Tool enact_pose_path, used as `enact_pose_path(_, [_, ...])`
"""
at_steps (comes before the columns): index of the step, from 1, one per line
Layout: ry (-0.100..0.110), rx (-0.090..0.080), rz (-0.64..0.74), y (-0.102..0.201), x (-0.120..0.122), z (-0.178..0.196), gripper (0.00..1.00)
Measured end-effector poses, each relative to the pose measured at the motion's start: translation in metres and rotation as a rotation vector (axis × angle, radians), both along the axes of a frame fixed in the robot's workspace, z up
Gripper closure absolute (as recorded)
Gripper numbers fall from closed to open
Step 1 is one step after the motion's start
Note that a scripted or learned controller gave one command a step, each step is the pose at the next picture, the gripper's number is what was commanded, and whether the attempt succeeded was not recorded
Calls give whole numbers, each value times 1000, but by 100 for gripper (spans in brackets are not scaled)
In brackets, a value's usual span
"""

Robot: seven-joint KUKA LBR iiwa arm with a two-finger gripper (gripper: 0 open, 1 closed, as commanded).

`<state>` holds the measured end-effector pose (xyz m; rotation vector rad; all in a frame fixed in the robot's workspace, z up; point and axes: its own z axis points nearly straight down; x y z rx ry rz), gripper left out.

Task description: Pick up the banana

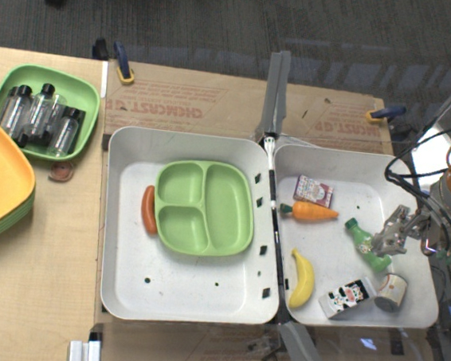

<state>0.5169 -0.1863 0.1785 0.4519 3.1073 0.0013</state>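
bins: 2 | banana: 1 | carrot: 1 | divided green plate: 1 | small cartons: 2 | green bottle: 1 | vials: 4

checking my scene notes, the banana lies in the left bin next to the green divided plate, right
Not quite. In the camera view the banana lies in the right bin, near its front left corner. The green divided plate sits in the left bin, across the divider from it.

Hot dog — half under green tray

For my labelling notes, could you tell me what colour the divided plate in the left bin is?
Light green; the divided plate shows plainly in the camera view.
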Motion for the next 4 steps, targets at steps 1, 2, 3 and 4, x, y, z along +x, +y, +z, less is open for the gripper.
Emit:
enact_pose_path(1, [-2,-1,255,-27,-27,17,100])
enact_pose_path(2, [-3,-2,506,-35,-38,25,100])
enact_pose_path(3, [-3,-1,673,-15,6,19,100])
enact_pose_path(4, [-2,0,923,-35,-18,13,100])
